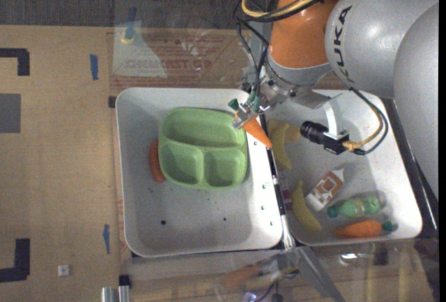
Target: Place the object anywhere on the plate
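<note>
Claw: I saw my gripper (pixel 245 112) over the divide between the two bins, fingers clamped on the thick end of an orange carrot (pixel 256 132).
Carrot: it hung tilted, tip pointing down-right, just beside the plate's right rim, not resting on it.
Plate: the green three-compartment plate (pixel 203 148) lay in the left bin (pixel 139 224), with an orange-red piece (pixel 155 161) tucked against its left edge.
Right bin (pixel 404 175): I noted two bananas (pixel 281 144), a small carton (pixel 326 189), a green bottle (pixel 357 206) and a second carrot (pixel 362 229).
</note>
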Robot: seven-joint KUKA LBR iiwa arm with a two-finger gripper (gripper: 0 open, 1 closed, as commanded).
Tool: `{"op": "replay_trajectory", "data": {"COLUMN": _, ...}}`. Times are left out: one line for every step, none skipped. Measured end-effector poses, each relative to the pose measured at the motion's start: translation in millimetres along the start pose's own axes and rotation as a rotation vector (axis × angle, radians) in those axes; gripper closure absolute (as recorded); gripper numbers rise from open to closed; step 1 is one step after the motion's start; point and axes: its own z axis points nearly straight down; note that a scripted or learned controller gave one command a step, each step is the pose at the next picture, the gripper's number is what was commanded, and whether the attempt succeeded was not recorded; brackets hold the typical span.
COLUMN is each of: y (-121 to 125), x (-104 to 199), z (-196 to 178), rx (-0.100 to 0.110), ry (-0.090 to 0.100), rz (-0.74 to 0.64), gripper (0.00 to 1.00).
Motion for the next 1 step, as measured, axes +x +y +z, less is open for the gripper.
{"op": "replay_trajectory", "data": {"y": -0.5, "x": -1.0, "z": 0.0, "rx": 0.0, "ry": 0.0, "rz": 0.001, "gripper": 0.0}}
